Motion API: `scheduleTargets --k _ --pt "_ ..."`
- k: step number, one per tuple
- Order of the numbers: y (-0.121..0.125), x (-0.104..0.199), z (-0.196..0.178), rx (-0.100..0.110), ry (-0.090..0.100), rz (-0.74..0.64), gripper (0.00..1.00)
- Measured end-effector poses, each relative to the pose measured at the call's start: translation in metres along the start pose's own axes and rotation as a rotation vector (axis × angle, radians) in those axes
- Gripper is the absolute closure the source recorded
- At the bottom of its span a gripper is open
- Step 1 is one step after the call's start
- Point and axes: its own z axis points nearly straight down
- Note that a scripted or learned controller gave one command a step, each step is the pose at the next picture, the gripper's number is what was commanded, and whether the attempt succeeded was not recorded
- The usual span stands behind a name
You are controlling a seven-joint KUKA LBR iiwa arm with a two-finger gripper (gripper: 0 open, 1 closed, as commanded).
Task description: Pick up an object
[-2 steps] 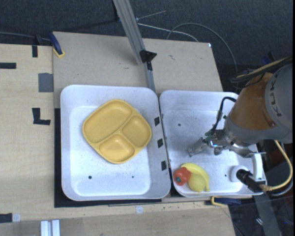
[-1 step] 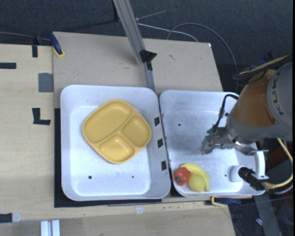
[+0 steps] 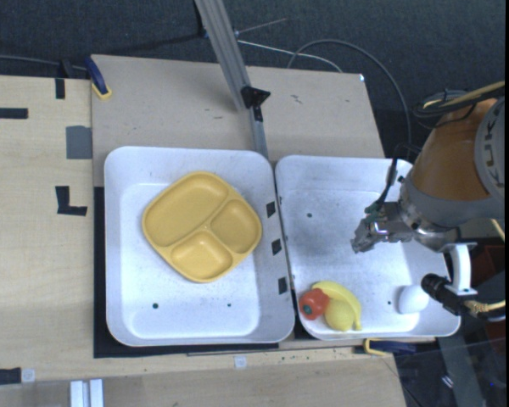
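One grey arm (image 3: 458,176) with an orange band reaches in from the right, its claw (image 3: 366,234) hanging low over the bare middle of the right bin (image 3: 339,176); whether the claw is wide or narrow I cannot tell. Part of a letter "K" shows on the orange band. Two white bins sit side by side on the tabletop (image 3: 34,253). One yellow three-part plate (image 3: 202,225) lies in the left bin (image 3: 123,312). Along the right bin's near edge lie one red fruit (image 3: 313,304), one yellow fruit (image 3: 343,309) and one white object (image 3: 411,299).

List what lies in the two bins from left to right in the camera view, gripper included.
yellow divided plate → red tomato-like toy → yellow banana toy → gripper → white egg-shaped object
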Motion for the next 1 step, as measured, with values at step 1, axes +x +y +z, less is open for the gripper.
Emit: scheduleTargets --k 1 --pt "0.0009 0.0003 -0.0371 0.001 0.0 0.001 1.0"
